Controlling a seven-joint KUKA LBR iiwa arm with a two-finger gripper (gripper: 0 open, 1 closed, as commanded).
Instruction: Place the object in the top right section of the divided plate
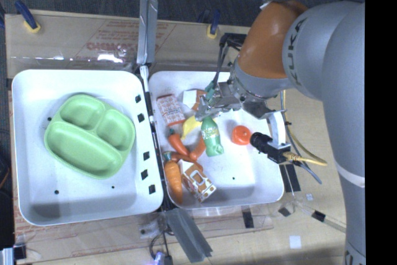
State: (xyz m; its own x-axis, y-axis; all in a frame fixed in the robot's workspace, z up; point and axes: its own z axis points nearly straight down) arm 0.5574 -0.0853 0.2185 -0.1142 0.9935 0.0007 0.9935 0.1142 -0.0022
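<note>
Wooden bench (pixel 74 40), two white bins (pixel 37 195), dark floor, pincer (pixel 214 102) grip unclear

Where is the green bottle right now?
The green bottle lies in the right bin, just below the gripper, between the carrots and the tomato.

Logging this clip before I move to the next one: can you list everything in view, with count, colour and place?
Bins: 2, white, side by side on the bench.
Divided plate: 1, light green, in the left bin.
Bottle: 1, green, middle of the right bin.
Tomato: 1, red-orange, right of the bottle.
Carrots: 2 or so, orange, lower left of the right bin.
Carton: 1, orange and white, beside the carrots.
Packet: 1, red and white, upper left of the right bin.
Clamps: 2, blue, bench's far edge.
Arm: 1, grey with orange band, from the right.
Gripper: 1, above the bottle.
</note>
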